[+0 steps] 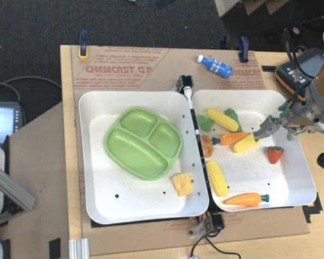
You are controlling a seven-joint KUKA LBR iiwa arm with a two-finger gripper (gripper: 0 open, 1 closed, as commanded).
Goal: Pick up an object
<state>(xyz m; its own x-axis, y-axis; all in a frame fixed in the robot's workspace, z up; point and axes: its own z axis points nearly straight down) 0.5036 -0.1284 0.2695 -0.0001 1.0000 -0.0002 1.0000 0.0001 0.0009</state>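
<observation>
The camera view has the grey arm reaching in from the right, its gripper [261, 133], finger state unclear, just beside a short yellow plastic corn piece [244, 143] in the right white bin [298, 166].

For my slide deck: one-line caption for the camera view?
Gripper over the right bin by toy corn; green plate in the left bin.

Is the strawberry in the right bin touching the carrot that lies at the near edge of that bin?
Apart. The camera view shows bare white bin floor between the strawberry and the carrot.
</observation>
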